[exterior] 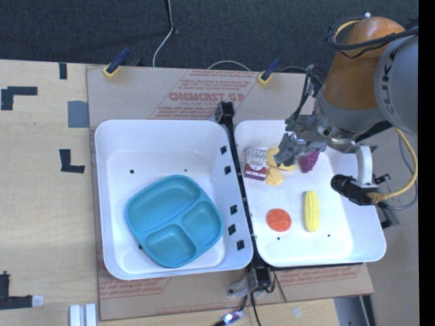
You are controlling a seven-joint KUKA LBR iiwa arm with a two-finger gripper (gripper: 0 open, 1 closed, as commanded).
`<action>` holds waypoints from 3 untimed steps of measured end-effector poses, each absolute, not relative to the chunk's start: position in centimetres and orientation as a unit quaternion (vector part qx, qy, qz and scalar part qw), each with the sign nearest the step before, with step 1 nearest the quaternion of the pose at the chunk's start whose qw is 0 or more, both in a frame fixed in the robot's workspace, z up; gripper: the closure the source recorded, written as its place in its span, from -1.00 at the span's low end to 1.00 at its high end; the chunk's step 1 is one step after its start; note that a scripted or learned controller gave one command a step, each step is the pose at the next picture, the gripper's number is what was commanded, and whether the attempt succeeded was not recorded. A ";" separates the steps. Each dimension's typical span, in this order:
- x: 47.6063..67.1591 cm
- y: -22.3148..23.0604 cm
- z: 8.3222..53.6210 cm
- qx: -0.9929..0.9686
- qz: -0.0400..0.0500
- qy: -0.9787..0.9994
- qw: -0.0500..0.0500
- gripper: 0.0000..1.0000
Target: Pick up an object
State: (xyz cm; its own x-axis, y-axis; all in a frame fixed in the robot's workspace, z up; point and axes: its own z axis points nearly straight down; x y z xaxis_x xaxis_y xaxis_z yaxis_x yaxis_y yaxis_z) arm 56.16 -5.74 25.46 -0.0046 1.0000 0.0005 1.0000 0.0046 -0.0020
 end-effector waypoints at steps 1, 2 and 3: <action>54.0 -1.1 24.2 -0.705 0.001 -0.709 0.002 1.00; 53.2 4.2 24.7 -0.705 0.000 -0.710 0.001 1.00; 52.0 9.3 22.8 -0.705 0.001 -0.709 0.002 1.00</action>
